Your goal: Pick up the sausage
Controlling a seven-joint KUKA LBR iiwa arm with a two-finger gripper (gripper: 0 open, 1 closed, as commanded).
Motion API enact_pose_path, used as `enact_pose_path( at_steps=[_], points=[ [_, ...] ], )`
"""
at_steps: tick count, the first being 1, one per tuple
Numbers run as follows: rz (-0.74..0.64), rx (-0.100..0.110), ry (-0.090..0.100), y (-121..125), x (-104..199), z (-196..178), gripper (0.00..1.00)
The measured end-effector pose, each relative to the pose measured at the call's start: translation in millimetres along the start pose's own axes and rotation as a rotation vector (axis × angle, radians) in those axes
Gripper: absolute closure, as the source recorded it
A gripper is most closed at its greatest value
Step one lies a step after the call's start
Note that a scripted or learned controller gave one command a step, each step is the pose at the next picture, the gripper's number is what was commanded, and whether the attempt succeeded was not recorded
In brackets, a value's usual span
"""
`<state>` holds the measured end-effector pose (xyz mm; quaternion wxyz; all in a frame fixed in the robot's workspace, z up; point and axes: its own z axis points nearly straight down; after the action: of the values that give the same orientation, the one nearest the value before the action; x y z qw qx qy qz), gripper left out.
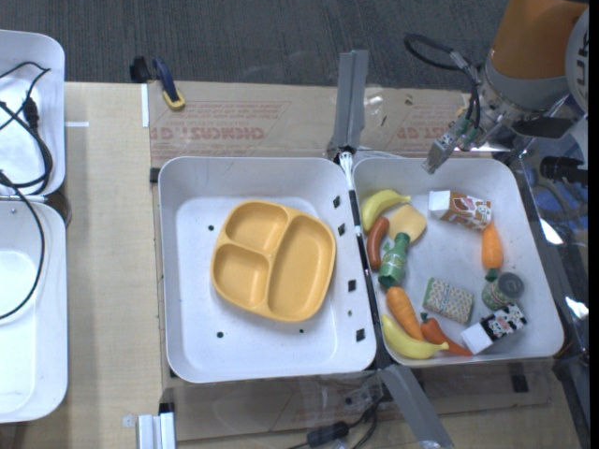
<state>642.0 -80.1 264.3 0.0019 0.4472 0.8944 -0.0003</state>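
We see the grey arm with its orange band cut off at the top right corner, and its two-finger gripper hangs over the far rim of the right white bin; we cannot tell how the gripper is set. The left white bin holds a yellow three-compartment plastic plate. In the right bin, the reddish-brown sausage lies along the left wall, well apart from the gripper. A yellow banana touches the sausage's far end, and a green bottle lies just beside it.
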Motion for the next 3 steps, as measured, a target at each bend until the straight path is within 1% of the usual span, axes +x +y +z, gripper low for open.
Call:
enact_pose_path(
  at_steps=[1, 2, 3],
  points=[
    [-0.115, 0.002, 0.003, -52.4, 8.7, 71.3, 1.00],
    [-0.115, 0.002, 0.003, -52.3, 8.7, 71.2, 0.00],
    [0.069, 0.002, 0.003, -69.0, 2.9, 171.2, 0.00]
  ],
)
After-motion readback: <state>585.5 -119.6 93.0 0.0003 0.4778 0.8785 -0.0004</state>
